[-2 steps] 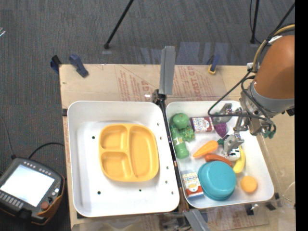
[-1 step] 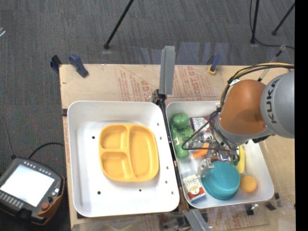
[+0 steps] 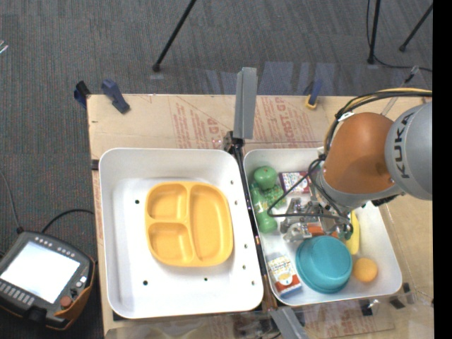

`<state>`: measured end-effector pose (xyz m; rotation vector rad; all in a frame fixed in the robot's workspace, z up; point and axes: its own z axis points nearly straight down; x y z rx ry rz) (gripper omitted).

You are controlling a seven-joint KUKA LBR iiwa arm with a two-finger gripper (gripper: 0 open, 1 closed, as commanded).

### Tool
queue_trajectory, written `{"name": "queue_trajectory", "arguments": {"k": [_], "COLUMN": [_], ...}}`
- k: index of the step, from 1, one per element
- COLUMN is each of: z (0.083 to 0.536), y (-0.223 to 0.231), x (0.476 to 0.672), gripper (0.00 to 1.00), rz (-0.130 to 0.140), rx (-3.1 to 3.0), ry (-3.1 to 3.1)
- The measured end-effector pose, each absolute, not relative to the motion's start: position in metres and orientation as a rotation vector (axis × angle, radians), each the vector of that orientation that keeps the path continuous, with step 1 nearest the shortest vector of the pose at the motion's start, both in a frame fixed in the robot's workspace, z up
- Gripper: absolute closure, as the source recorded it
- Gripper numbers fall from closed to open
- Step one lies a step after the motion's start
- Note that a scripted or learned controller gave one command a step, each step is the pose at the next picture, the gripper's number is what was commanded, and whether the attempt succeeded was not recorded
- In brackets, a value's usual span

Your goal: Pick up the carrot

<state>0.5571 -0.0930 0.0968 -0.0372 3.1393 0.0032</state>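
The pincer (image 3: 316, 222) hangs low in the right bin (image 3: 393, 260), just above the blue bowl (image 3: 323, 263). A little bit of orange, maybe the carrot (image 3: 316, 227), sits right under it. I cannot tell if it is pinching. The yellow tray (image 3: 189, 223) lies in the left bin (image 3: 120, 260).

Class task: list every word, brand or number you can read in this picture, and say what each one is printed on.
"KUKA", on the grey arm, running vertically.
Red lettering on the cardboard sheet under the bins: upside down and too faint to read.
Print on the small cartons in the right bin: too small to read.
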Motion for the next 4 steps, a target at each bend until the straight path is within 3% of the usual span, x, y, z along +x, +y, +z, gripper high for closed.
{"name": "queue_trajectory", "arguments": {"k": [1,2,3,4], "z": [0.16,0.121,0.113,0.273], "y": [-0.149,-0.142,-0.111,-0.176], "x": [0.51,0.51,0.548,0.558], "gripper": [1.0,1.0,1.0,1.0], "rz": [-0.002,-0.006,0.01,0.002], "rx": [-0.067,0.503,1.13,1.213], "ry": [3.135,3.07,2.876,2.884]}}
